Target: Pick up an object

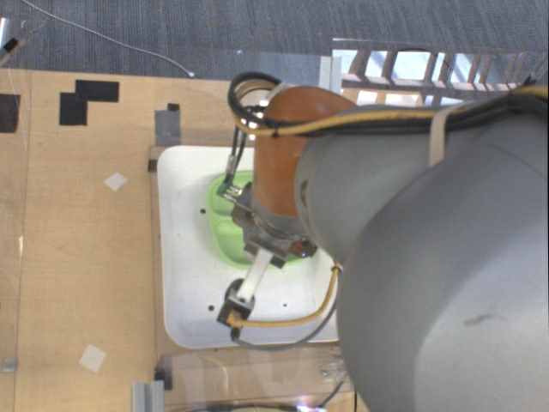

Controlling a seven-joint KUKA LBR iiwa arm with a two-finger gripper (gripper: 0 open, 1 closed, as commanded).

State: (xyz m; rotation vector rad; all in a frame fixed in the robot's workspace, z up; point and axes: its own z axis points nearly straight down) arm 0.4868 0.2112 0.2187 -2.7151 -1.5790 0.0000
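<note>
A light green object (221, 220) lies in the left white bin (184, 256), near its middle. The arm's orange band (283, 157) and wrist hang directly over it and cover most of it. The gripper sits beneath the wrist at about (257, 230), right above the green object, and is hidden by the arm's own body. Whether anything is between the fingers is not visible.
A yellow cable (292, 320) loops from the wrist over the bin's front part, ending at a black connector (233, 305). The large grey arm body (446, 256) covers the right side of the bench. Black markers (86, 101) sit on the wooden bench at the left.
</note>
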